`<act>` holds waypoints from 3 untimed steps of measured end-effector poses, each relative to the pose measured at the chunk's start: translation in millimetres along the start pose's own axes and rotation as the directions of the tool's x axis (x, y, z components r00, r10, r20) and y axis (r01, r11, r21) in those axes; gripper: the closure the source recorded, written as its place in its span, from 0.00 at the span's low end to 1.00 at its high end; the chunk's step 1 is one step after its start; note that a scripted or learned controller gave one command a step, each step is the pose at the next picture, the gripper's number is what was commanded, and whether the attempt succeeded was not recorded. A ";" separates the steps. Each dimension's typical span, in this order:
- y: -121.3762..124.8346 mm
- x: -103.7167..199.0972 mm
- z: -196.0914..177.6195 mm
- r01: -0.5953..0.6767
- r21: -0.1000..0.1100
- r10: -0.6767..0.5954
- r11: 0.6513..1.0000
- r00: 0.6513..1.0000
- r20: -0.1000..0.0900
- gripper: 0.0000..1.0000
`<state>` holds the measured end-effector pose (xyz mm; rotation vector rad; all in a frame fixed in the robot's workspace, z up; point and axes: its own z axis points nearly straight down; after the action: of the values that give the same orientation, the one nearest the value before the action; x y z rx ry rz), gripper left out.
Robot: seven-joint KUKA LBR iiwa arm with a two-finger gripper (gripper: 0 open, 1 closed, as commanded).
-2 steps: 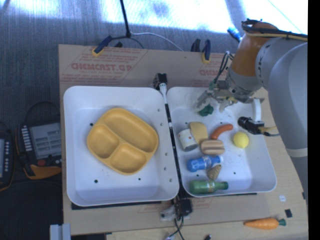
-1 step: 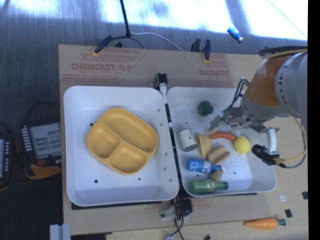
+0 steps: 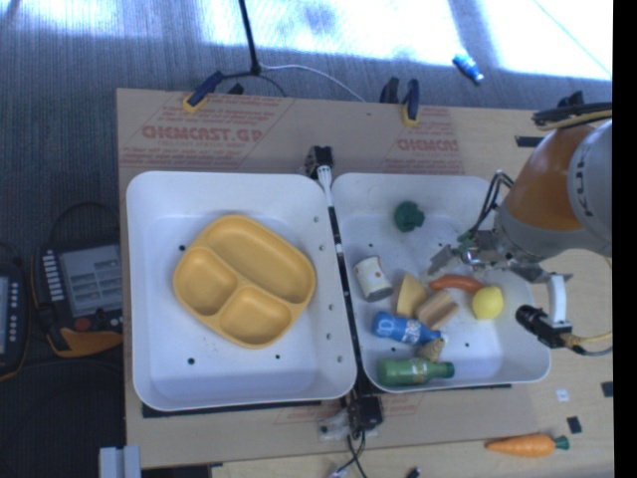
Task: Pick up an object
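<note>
The right bin (image 3: 518,366) holds several small items: a dark green lump (image 3: 407,216), a white can (image 3: 372,277), a yellow wedge (image 3: 409,294), a tan block (image 3: 436,309), an orange sausage-shaped piece (image 3: 456,283), a yellow lemon (image 3: 488,303), a blue can (image 3: 403,328) and a green bottle (image 3: 413,370). My gripper (image 3: 470,258) hangs over the right half of this bin, just above the orange piece and the lemon. Nothing shows held in it.
A yellow divided plate (image 3: 245,280) lies in the left bin (image 3: 149,366). A toy carrot (image 3: 528,446) rests on the bench below the right bin. A black fitting with a cable (image 3: 542,325) hangs from the arm over the bin's right rim. Clamps sit at the board's far edge.
</note>
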<state>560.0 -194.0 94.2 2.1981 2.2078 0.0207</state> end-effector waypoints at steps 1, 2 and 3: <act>-16.4 15.7 -0.3 -0.004 -0.003 0.004 1.000 1.000 0.008 0.00; -24.0 8.5 -1.0 0.002 -0.004 -0.002 1.000 1.000 0.001 0.00; -25.3 -11.0 -1.4 0.003 0.001 -0.003 1.000 1.000 -0.006 0.00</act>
<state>534.7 -205.1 95.0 2.1984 2.2149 0.0263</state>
